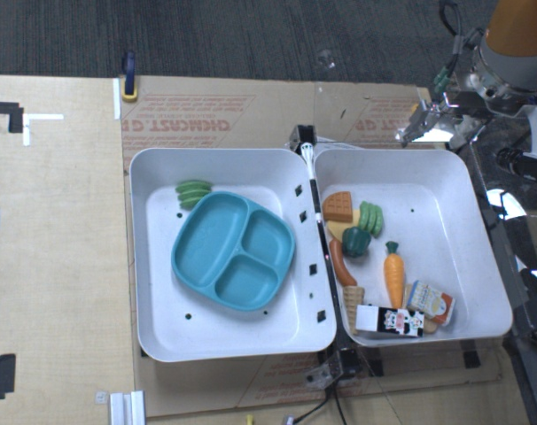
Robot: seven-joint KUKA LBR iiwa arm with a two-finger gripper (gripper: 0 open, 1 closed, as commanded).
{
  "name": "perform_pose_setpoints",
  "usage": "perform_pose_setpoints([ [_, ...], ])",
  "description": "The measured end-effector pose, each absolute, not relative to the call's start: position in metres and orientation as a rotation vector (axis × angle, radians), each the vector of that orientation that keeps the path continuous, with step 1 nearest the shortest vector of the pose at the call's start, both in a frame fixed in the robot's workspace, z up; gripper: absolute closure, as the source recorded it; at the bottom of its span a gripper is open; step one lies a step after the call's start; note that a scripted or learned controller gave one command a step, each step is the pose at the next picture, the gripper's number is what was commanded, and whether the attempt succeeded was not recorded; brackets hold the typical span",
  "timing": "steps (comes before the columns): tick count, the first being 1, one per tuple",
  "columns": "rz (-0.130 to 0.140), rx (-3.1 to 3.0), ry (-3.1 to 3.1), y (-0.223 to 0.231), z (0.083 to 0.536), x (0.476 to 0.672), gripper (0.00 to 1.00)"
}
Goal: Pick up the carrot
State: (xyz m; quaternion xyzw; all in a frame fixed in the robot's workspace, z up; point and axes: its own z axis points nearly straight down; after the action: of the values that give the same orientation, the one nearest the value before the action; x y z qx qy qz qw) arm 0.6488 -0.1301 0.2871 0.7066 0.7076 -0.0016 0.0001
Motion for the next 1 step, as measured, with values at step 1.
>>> perform_pose_setpoints([
  [1,-0.003,1.905,2.499,-0.1082,0.196,0.5593,0.0],
])
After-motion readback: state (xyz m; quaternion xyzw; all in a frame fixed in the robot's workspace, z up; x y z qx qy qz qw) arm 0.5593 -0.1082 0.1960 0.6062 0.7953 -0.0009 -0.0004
